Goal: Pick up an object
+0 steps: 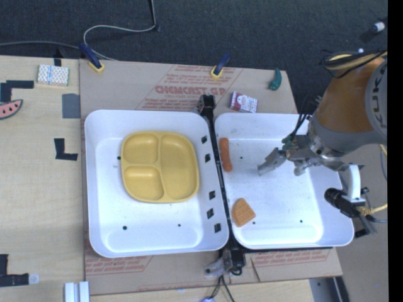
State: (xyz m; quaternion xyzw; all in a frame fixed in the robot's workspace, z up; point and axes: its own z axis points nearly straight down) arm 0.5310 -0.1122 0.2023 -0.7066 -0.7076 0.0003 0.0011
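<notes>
Jaws could not be judged released or clenched from above; the gripper (pixel 272 163) hung over the bare middle of the right bin (pixel 315 234), with nothing visibly between its tips. Two candidates lay in that bin: a small orange sausage-shaped piece (pixel 225 154) tight against the left wall, and a tan, roughly square cracker-like piece (pixel 242 211) near the front-left corner. Both sat well apart from the gripper.

Trouble seemed likely at the wall: the sausage shape looked smooth and rounded, so it could roll or squirt out of a pinch, and the bin's raised rim just beside it could block one side of the grasp. The cracker looked flat and thin with a matt, grainy face, so a descent could close above it or push it along the glossy white plastic floor.

A yellow, three-compartment plate (pixel 160 167), smooth and moulded, filled the middle of the left bin (pixel 101 225)
</notes>
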